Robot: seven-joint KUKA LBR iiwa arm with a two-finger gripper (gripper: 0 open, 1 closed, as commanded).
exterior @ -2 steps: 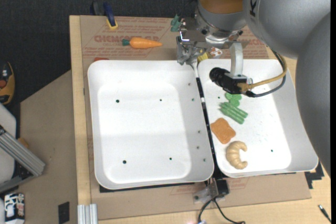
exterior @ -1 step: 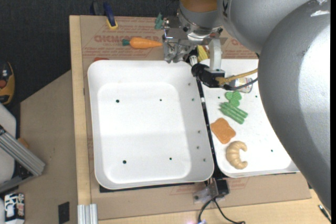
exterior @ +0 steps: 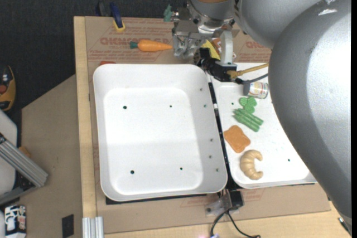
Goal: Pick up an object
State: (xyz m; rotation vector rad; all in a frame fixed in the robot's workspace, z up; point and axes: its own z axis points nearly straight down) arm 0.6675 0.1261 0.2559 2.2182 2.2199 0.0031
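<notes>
Jaws [exterior: 202,48] state unclear at bins' far edge, carrot [exterior: 154,46] beside, croissant [exterior: 251,164], bread slice [exterior: 237,138], green beans [exterior: 247,118] in right bin [exterior: 279,175]

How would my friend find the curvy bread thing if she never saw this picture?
Tell her to look at the right-hand white bin, down at its near end. The croissant lies there, just below a flat orange slice. It is the only pale tan, crescent-shaped thing; the neighbours above it are orange or green.
</notes>
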